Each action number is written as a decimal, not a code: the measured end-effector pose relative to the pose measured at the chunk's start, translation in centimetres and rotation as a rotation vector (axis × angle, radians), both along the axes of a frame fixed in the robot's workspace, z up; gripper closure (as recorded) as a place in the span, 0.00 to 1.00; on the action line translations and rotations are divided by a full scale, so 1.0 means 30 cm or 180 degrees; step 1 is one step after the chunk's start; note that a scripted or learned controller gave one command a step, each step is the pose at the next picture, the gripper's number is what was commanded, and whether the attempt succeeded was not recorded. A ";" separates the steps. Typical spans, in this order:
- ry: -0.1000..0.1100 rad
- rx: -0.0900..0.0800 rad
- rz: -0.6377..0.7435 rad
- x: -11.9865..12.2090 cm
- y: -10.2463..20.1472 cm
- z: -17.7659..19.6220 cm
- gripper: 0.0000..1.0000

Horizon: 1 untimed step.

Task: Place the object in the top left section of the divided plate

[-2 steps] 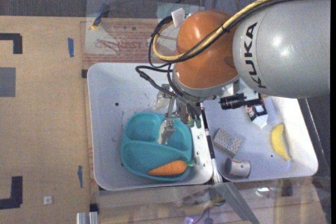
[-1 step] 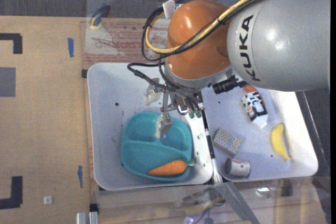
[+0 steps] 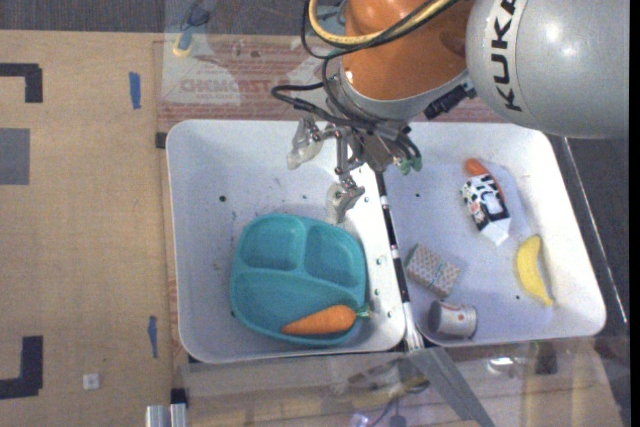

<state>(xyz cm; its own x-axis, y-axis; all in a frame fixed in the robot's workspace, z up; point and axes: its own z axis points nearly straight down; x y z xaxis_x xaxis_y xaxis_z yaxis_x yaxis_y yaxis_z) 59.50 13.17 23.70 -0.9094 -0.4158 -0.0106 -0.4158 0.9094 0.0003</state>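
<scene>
Where the claw stood: the claw (image 3: 322,177) hung over the left bin (image 3: 200,195), just beyond the far rim of the divided plate (image 3: 236,293) and close to the wall shared by the two bins.
Claw state: its fingers were spread apart, with nothing between them.
Plate: teal, with three compartments, lying in the near half of the left bin.
Top left section: the top left section (image 3: 272,250) was bare, so the goal was not met.
Likely object: an orange carrot (image 3: 320,320) lay in the plate's long near compartment, toward its right end, apart from the claw. It seemed the likeliest task object, though the task sentence does not name one.
Other candidates: in the right bin (image 3: 565,170) lay a cow-patterned carton (image 3: 485,203), a banana (image 3: 533,270), a small patterned box (image 3: 433,268) and a grey cup (image 3: 455,317) on its side, all untouched.
Done, by my reading: nothing that counted; no object was in hand or in the target section.
Left to do: a grasp, a lift, a carry over the top left section and a release.
</scene>
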 end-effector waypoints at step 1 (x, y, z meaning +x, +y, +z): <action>-0.0004 -0.0002 0.0536 0.243 0.014 -0.150 0.00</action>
<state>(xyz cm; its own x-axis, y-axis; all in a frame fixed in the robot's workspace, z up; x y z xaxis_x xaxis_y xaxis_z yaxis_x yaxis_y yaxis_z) 66.79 13.58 19.19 -0.8269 -0.5623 -0.0114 -0.5623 0.8269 -0.0007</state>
